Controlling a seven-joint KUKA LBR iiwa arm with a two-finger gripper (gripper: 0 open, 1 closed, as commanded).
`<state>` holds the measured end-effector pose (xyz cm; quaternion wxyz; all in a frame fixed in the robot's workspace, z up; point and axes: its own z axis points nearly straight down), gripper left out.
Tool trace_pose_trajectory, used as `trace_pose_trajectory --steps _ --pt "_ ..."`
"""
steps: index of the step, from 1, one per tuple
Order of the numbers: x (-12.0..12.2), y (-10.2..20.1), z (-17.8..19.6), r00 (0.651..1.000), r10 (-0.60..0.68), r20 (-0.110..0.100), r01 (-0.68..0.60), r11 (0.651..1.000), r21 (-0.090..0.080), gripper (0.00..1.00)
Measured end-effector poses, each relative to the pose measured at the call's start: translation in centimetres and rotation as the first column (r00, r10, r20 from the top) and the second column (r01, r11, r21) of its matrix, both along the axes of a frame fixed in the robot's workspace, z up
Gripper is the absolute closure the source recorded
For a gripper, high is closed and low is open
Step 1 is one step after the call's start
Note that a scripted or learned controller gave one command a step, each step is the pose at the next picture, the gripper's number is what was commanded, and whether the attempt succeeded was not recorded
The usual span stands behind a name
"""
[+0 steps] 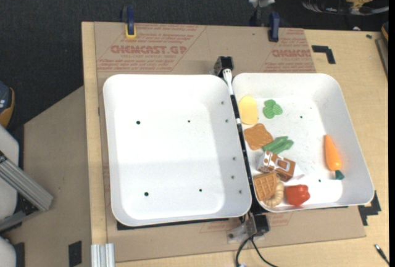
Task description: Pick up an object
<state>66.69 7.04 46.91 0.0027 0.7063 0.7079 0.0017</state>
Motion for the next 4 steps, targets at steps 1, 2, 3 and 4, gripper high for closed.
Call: trace_pose_trajectory --steps 1,2,3,4 --pt "-0.1 0.0 7.1 1.000 -0.001 0.005 0.001 1.000 0.001 1.00" --pt "-0.2 6.1 -5.2 1.000 0.004 -0.019 -0.004 1.000 0.001 1.00" --pt "0.0 6.2 4.1 1.000 0.000 0.006 0.000 1.000 0.003 1.00" --pt "-2.3 7.7 6.9 1.000 0.000 0.001 0.000 1.000 0.003 1.00"
